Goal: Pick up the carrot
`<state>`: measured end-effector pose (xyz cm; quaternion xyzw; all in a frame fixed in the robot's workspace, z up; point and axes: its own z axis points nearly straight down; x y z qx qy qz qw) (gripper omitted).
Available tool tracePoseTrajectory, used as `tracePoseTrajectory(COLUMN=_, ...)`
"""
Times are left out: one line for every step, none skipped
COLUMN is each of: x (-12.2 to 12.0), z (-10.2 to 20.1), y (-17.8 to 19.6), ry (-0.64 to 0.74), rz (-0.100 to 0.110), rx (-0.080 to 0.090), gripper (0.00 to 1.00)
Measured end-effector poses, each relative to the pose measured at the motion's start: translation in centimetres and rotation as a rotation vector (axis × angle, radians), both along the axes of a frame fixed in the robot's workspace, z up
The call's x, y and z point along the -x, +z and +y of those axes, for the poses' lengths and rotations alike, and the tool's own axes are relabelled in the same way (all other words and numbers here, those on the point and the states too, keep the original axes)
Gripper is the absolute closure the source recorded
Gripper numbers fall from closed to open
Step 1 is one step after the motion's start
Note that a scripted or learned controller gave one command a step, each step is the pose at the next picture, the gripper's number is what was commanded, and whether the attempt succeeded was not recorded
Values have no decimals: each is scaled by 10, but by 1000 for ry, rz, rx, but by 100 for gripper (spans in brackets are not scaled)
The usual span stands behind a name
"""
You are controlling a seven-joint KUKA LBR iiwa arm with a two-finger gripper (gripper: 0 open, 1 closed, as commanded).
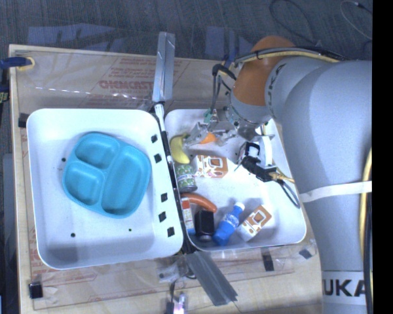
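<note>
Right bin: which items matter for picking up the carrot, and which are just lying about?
Belongs to the job:
- carrot, under the gripper
- gripper

Just lying about:
- yellow fruit
- orange-and-white packets
- blue bottle
- orange tube
- blue divided plate, left bin

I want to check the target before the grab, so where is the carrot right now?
The carrot lies near the far end of the right bin, just right of the yellow fruit, right at the gripper.
</note>
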<state>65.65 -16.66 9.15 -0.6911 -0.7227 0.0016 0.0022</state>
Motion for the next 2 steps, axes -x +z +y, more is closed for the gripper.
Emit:
tracePoseTrajectory(x=1, z=1, y=9, ry=4, rz=7, rx=-1, gripper=100)
tracePoseTrajectory(x=0, z=1, y=20, ry=7, rz=8, rx=-1, gripper=100)
